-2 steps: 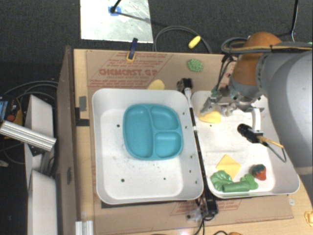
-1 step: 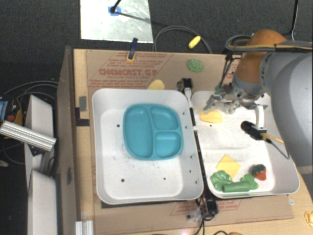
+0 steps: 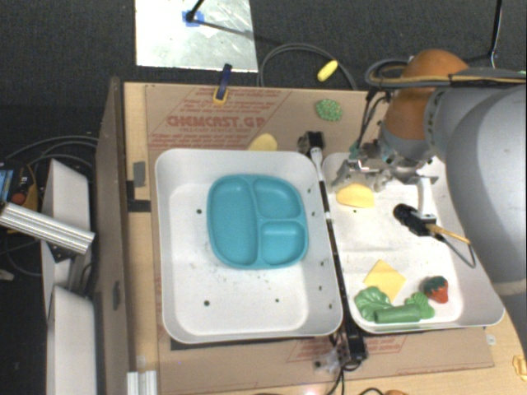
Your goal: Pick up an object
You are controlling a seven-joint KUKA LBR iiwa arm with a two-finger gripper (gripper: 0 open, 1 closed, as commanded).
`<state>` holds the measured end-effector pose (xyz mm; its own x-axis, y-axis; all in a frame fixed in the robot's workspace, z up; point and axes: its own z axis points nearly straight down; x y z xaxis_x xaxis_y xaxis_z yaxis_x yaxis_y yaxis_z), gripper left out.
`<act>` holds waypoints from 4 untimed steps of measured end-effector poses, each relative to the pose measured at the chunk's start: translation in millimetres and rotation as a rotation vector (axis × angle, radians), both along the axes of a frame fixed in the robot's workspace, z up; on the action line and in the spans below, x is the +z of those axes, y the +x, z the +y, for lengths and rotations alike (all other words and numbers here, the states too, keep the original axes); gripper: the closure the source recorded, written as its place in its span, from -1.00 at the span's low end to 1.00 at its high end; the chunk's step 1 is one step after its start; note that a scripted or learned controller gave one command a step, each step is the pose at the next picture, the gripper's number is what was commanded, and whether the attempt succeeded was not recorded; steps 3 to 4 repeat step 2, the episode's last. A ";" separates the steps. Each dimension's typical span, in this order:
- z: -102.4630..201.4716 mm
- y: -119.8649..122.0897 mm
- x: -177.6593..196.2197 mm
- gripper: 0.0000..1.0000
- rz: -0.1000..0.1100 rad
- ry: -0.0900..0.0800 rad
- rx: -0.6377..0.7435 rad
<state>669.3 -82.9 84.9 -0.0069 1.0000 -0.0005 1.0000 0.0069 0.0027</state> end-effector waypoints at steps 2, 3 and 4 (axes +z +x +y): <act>-3.5 -4.6 13.3 1.00 -0.006 -0.002 -0.002; -3.5 -4.6 13.3 1.00 -0.006 -0.002 -0.002; -3.5 -4.6 13.3 1.00 -0.006 -0.002 -0.002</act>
